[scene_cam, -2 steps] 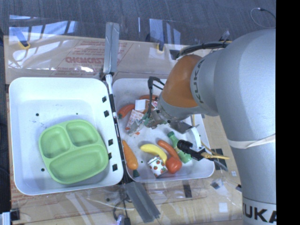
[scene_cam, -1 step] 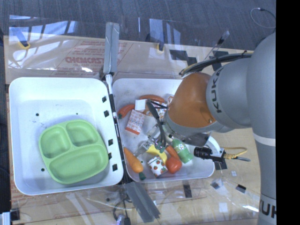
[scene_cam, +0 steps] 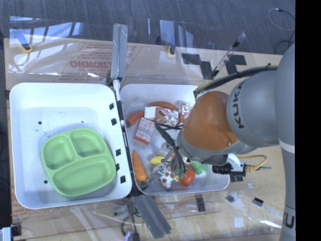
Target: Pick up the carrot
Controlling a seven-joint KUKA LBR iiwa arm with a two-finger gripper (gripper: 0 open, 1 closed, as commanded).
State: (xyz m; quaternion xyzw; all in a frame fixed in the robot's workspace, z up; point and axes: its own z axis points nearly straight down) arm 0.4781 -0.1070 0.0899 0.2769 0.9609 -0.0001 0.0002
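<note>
The carrot [scene_cam: 139,166] is a short orange stick lying along the left wall of the right bin [scene_cam: 131,97], near its front corner. My gripper [scene_cam: 172,157] hangs below the orange wrist band, low among the clutter in the middle of that bin. It is a little to the right of the carrot and apart from it. Nothing from the pile is visibly held. The arm's bulk hides the bin's right half.
Around the gripper lie a yellow banana-like piece [scene_cam: 157,160], a red and green toy [scene_cam: 189,175], a printed packet [scene_cam: 167,178], a red box [scene_cam: 144,131], a sausage [scene_cam: 134,118] and a brown packet [scene_cam: 165,115]. The left bin [scene_cam: 25,134] holds a green divided plate [scene_cam: 78,162].
</note>
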